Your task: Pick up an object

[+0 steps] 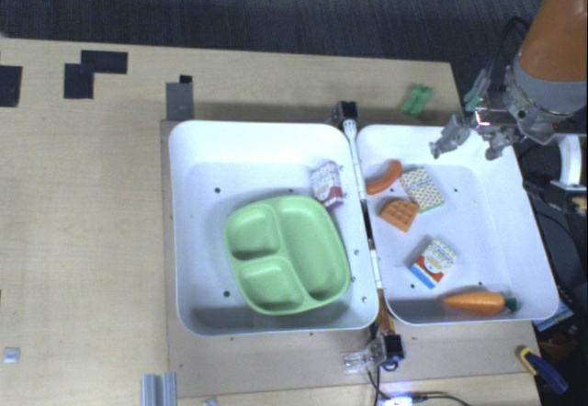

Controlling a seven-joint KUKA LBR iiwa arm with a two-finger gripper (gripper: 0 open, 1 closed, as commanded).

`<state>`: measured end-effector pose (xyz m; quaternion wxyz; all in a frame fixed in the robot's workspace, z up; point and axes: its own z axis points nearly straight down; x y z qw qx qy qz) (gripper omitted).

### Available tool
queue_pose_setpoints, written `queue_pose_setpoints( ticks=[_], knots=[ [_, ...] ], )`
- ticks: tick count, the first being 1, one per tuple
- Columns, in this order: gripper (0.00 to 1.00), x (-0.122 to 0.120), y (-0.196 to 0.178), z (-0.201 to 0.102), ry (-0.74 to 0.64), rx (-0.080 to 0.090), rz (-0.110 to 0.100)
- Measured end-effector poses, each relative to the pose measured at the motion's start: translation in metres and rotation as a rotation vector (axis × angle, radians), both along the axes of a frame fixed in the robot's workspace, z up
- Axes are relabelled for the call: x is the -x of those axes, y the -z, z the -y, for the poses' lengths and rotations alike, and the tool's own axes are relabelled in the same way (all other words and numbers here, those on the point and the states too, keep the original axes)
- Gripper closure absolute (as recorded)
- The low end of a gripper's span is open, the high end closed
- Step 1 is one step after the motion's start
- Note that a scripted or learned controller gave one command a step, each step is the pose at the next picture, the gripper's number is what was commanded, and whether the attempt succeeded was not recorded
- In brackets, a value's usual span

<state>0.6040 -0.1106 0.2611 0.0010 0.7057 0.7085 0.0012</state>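
Observation:
My gripper (471, 145) hangs over the far edge of the right bin (528, 239), open, with nothing between its fingers. Below and left of it in that bin lie an orange sausage-shaped toy (383, 176), a patterned packet (422, 190) and a brown waffle piece (399, 213). Nearer the front are a small white, orange and blue carton (433, 263) and a toy carrot (477, 302). The left bin (188, 211) holds a green divided plate (286, 253) and a small red-and-white wrapper (326, 183).
A green object (416, 100) lies on the bench behind the right bin. Black patches mark the bench at the far left. A clamp and cables sit at the front between the bins. The arm's orange band (558, 28) is at the right.

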Motion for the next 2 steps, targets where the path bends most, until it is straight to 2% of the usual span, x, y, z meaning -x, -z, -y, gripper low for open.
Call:
queue_pose_setpoints(
  ticks=[1, 2],
  knots=[
    [0.0, 0.014, 0.148, 0.006, 0.003, 0.0, -0.004],
    [0.0, -0.034, 0.176, -0.021, -0.001, 0.0, 0.001]
  ],
)
